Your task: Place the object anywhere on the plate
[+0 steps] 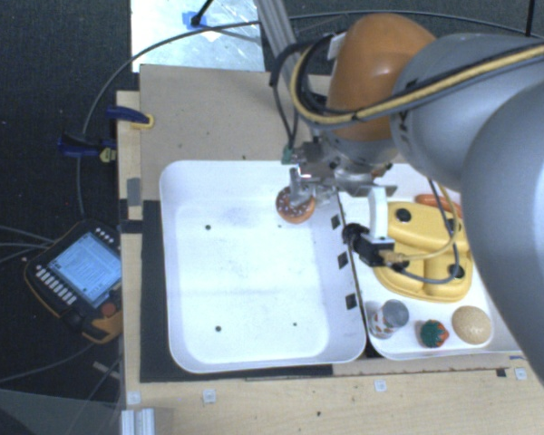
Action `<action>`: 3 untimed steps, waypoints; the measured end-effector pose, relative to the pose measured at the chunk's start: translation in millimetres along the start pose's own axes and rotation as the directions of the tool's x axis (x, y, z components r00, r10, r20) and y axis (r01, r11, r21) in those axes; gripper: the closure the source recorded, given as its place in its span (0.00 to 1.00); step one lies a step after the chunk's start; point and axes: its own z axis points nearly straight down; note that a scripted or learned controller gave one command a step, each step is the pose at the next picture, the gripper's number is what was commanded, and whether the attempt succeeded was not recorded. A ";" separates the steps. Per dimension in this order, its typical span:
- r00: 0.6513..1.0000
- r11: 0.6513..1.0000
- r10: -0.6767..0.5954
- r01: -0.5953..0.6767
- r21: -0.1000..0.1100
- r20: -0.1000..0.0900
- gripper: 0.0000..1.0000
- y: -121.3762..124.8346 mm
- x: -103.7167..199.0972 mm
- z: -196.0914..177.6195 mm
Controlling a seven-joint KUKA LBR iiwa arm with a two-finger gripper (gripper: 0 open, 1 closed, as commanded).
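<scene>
Yellow plate (pixel 417 234) half hidden under arm; tool (pixel 298 191) on small round object (pixel 296 207) left of plate, grip state indiscernible; tan table (pixel 208 125).

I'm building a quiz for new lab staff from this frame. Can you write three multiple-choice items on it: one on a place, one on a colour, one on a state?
1. Where is the small round brownish object?
A. In the left bin, near its top right corner
B. In the right bin, beside the green ball
C. On the cardboard outside both bins

2. What colour is the large plate-like object in the right bin?
A. Blue
B. Yellow
C. Black

3. How does the gripper stand to the brownish object?
A. Far off, over the right bin
B. Directly above it, at the object
C. Resting on the handheld controller

Answers:
1. A: it sits in the left bin by the upper right corner.
2. B: its surface is plainly yellow.
3. B: the gripper comes down right onto the object's top edge.
</scene>
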 end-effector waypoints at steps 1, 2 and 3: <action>1.000 1.000 0.002 -0.002 -0.004 0.001 1.00 -3.4 17.7 -8.7; 1.000 1.000 0.005 -0.005 -0.001 0.002 1.00 -14.4 19.4 0.9; 1.000 1.000 0.006 -0.006 -0.002 0.002 0.00 -13.9 19.3 0.5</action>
